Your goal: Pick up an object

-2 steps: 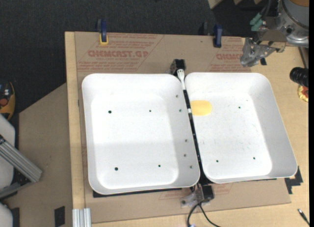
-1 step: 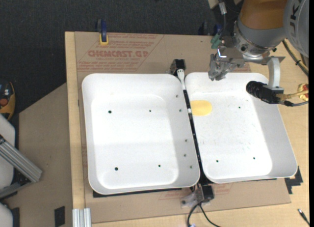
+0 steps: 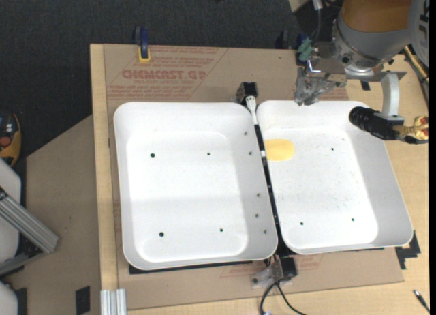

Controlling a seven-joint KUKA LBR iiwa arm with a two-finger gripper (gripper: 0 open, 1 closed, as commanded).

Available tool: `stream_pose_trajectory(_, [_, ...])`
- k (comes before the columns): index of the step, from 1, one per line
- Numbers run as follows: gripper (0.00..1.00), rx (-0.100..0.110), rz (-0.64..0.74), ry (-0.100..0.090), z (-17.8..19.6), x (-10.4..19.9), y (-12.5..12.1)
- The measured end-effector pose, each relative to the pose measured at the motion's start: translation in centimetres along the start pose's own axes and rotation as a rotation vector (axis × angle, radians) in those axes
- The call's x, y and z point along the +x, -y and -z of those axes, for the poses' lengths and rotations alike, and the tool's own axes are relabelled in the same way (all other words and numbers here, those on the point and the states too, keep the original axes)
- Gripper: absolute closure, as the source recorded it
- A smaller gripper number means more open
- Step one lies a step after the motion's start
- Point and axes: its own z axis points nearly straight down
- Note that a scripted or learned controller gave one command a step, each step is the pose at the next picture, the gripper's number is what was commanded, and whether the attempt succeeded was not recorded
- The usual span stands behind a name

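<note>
Pincer [image 3: 310, 93] hovers at right bin [image 3: 381, 191] rim, yellow object [image 3: 279, 150] apart.

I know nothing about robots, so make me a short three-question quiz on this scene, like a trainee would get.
1. True or false: the yellow object lies in the left bin.
2. Where does the hand sit?
A. over the far rim of the right bin
B. touching the yellow object
C. over the left bin
3. Fill in: the yellow object rests near the right bin's ____ wall, beside the divide between the bins.

Key
1. False; it lies in the right bin.
2. A
3. left
</note>
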Motion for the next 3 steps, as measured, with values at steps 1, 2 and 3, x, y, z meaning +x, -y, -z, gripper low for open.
stream_pose_trajectory(1, [1.0,-0.001,0.0,0.0,3.0,1.2,0.7])
stream_pose_trajectory(2, [1.0,0.013,0.003,-0.002,-5.6,6.6,-1.6])
stream_pose_trajectory(3, [1.0,0.001,0.001,-0.001,-3.4,8.7,-1.7])
